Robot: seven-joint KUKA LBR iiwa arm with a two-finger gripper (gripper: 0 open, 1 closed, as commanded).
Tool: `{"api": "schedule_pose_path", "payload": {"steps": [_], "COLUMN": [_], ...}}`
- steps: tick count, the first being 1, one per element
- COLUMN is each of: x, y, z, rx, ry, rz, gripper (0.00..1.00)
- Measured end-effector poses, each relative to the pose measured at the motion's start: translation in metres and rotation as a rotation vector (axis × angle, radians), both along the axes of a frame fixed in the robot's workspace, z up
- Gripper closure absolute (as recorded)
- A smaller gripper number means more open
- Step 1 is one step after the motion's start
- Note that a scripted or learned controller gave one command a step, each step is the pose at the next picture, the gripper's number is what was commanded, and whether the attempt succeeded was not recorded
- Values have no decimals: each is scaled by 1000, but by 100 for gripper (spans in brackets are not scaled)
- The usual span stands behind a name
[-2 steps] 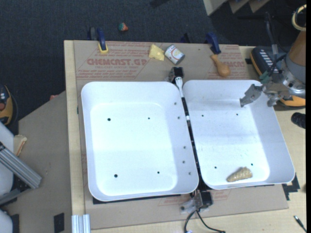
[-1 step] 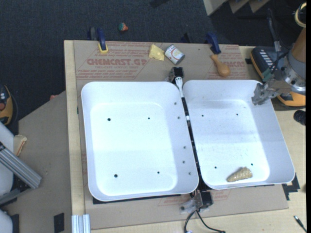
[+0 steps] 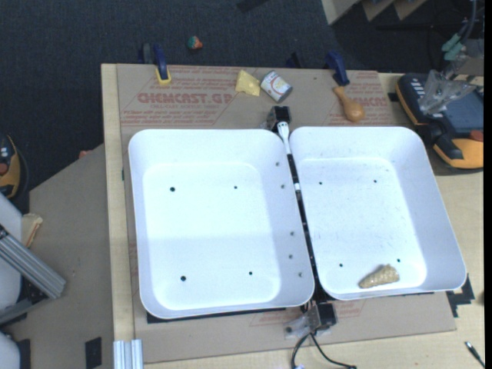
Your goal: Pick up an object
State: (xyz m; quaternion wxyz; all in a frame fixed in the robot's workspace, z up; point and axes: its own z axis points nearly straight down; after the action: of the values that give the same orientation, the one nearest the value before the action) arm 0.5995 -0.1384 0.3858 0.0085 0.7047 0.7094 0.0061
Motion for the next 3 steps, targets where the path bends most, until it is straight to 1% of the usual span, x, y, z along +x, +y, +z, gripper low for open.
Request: {"api": "schedule_pose_path", "payload": {"steps": [1, 2, 3], "x": [31, 1, -25], "y": [103, 97, 106], "z": [-58, -6, -98], "rx": [7, 3, 4], "ry": [25, 14, 31], "rz": [4, -6, -8], "gripper": [100, 100, 100]}}
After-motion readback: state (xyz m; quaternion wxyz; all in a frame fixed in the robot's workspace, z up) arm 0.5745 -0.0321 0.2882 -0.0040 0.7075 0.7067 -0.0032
